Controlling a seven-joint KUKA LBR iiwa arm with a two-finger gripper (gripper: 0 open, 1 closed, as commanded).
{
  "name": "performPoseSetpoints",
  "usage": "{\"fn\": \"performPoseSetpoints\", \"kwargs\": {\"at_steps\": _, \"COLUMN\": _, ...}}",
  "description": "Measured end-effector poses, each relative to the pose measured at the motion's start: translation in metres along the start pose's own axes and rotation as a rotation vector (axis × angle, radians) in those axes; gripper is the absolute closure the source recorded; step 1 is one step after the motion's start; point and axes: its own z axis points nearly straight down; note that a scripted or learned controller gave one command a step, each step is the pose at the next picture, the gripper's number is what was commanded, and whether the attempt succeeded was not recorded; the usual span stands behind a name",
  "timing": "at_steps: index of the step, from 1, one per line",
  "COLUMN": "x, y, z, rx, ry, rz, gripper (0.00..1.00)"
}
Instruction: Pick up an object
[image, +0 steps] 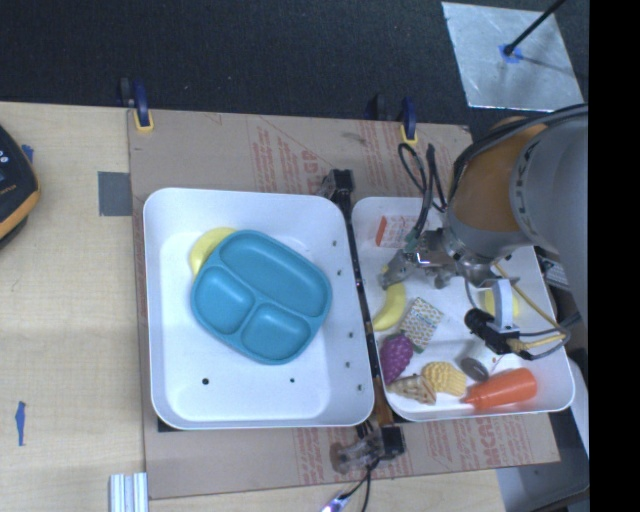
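My gripper (408, 268) hangs low over the upper middle of the right bin (560, 400), just above a yellow banana (390, 308). Nothing shows held in it. Below the banana lie a speckled packet (421, 322), a purple bunch of grapes (396, 353), a yellow corn cob (445, 378) and a tan piece (410, 388). An orange carrot (505, 388) rests along the near rim. A small white and orange card (384, 232) lies at the bin's far left.
The left bin (175, 400) holds a blue divided plate (262, 295) lying over a yellow item (208, 247). The grey arm with its orange band (490, 190) covers the right bin's far right part. A yellow-black device (15, 190) sits at the left edge.
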Motion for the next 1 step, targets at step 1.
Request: {"fn": "performPoseSetpoints", "kwargs": {"at_steps": 1, "x": 0.0013, "y": 0.0425, "z": -0.0012, "rx": -0.003, "ry": 0.001, "rz": 0.001, "gripper": 0.0}}
